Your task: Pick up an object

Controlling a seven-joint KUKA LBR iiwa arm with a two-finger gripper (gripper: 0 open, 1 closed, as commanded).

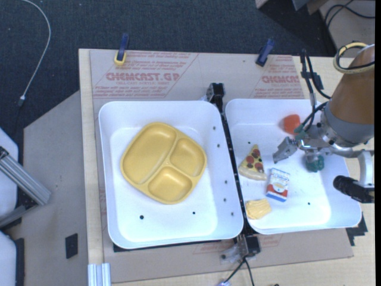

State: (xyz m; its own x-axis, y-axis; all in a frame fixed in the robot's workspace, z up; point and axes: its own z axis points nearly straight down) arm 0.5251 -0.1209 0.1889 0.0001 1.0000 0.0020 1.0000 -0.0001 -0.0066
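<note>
Over the right bin (339, 216), the gripper (300, 148) is hanging with jaws spread, grasping nothing; beside it, the pizza slice (253, 163) is lying lengthwise up-bin, tip pointing away from the camera.

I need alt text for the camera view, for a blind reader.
The end effector hangs over the right bin, which holds a pizza slice, small carton, yellow item, orange item. The left bin holds a yellow tray.
</note>
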